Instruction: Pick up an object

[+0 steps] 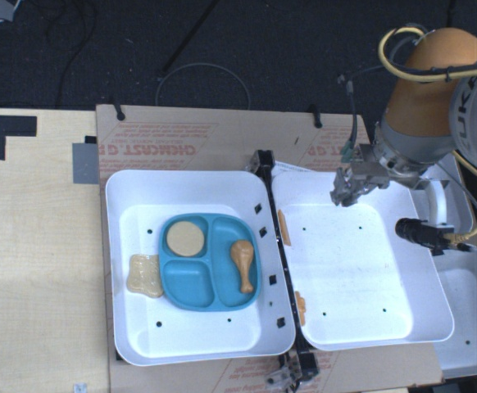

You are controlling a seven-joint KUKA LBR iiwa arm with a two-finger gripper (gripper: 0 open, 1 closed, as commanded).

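The arm (423,97) is reaching in from the right, its orange band sitting above the grey wrist, and the gripper (347,193) is hanging over the far edge of the right bin (361,334), near that bin's back left corner. Whether the gripper is spread or pressed together cannot be told, since it is showing as a small dark cluster, and nothing is showing between its tips. The left bin (132,334) is holding a blue tray (191,289) with three compartments. A round tan disc (184,238) is lying in the tray's back left compartment, and a drumstick (243,264) is lying in the right compartment, its thick end pointing to the back. A pale slice of bread (144,275) is resting on the bin floor, touching the tray's left edge. All three are sitting well apart from the gripper, across the divider between the bins. A black cylinder (419,232) is jutting over the right bin's right rim.
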